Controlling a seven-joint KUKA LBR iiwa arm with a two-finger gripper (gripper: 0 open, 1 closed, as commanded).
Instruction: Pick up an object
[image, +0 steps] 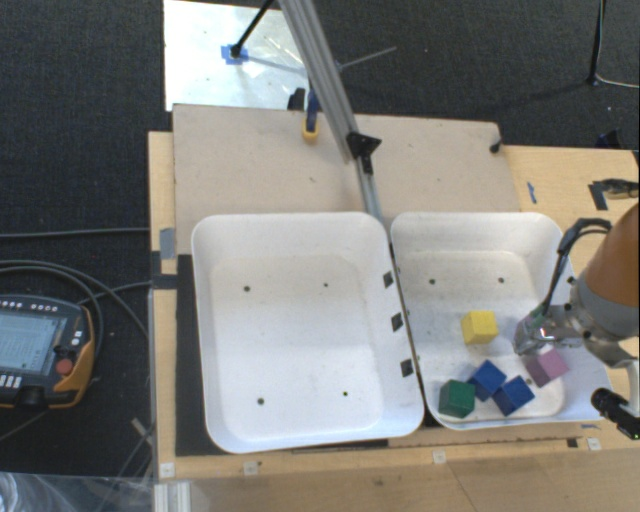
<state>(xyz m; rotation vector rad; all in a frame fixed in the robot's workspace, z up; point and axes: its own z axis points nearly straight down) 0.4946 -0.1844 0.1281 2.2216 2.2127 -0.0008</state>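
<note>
Right bin (470, 235) on the table: gripper (538, 338) near the bin's right edge, directly over a pink block (547, 367); whether the fingers are parted or closed cannot be told. Yellow block (480, 326), two blue blocks (489, 378) and green block (457, 398) lie leftward

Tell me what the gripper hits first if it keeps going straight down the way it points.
Most likely the pink block: the gripper sits just above it in the right bin. Depth is hard to judge from this slant, so it could land on bin floor beside the block.
</note>
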